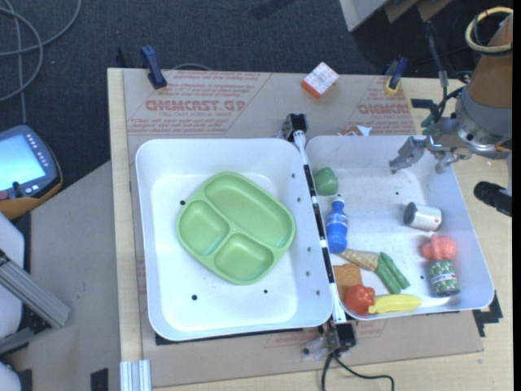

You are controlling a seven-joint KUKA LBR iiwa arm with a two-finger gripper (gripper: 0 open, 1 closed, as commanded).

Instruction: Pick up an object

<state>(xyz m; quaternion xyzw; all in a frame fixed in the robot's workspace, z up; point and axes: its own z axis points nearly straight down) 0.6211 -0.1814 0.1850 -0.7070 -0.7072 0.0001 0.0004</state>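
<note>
Here I am, a grey arm reaching in from the right, my fingers [422,151] spread wide and holding nothing, poised over the far right corner of the right bin [366,147]. They are open because no object sits between them yet; I judge the pick has not begun in earnest.

Two shallow white bins sit side by side on the desk [203,104]. The left bin [155,218] carries one thing, a green divided tray [236,227] lying flat near its middle.

The right bin holds everything I could pick. Along its left wall, from far to near: a small green cup [326,181], a blue bottle [337,226] lying down, then a tan wedge [361,259] and an orange block [348,275]. At the near edge sit a red tomato-like piece [358,298] touching a yellow banana [397,303], with a green pod [392,272] just beyond them. Toward the right wall lie a white and grey cylinder [422,216] on its side, a pink lump [440,248], and a small dark green can [444,278].

The cylinder lies nearest my fingers and apart from its neighbours, so I judge it the easiest target; being round, it may roll away as I close.

Beyond the bins, near the desk's far edge, rests a small orange and white cube [320,79].
</note>
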